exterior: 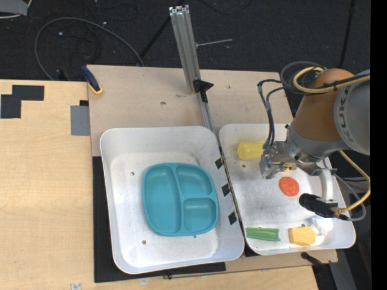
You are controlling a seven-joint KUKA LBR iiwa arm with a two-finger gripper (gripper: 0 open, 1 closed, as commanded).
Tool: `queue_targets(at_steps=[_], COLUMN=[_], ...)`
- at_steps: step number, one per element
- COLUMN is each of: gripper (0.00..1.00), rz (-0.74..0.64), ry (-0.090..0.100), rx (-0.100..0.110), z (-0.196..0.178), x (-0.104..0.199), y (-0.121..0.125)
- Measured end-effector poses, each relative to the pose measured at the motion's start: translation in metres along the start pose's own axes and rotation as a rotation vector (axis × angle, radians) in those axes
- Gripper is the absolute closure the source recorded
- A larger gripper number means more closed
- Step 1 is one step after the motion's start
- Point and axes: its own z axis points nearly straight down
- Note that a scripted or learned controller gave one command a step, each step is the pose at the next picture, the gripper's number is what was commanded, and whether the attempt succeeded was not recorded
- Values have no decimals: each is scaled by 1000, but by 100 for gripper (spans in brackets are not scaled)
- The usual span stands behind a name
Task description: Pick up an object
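Note:
The right bin (260, 216) holds a yellow cup-like object (248, 150) near its far left, a round red-orange object (289, 186) at mid right, a green flat piece (262, 234) near the front, and a yellow block (302, 237) beside it. My gripper (269, 169) hangs low over the right bin, just right of the yellow object and left of the red one. Nothing shows between its fingers.
The left bin (121, 156) holds a teal divided plate (179, 198). An upright aluminium post (186, 47) stands behind the bins. Black clips (224, 189) sit along the seam between bins. A black connector and cables (317, 205) hang at the right bin's right side.

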Motion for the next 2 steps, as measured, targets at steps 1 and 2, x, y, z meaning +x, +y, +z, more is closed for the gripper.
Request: queue_targets(at_steps=[1, 2], gripper=[100, 100], rz=[1, 0], ry=[-1, -1], rx=[-2, -2], z=[-59, -103], x=[-1, -6], y=[9, 6])
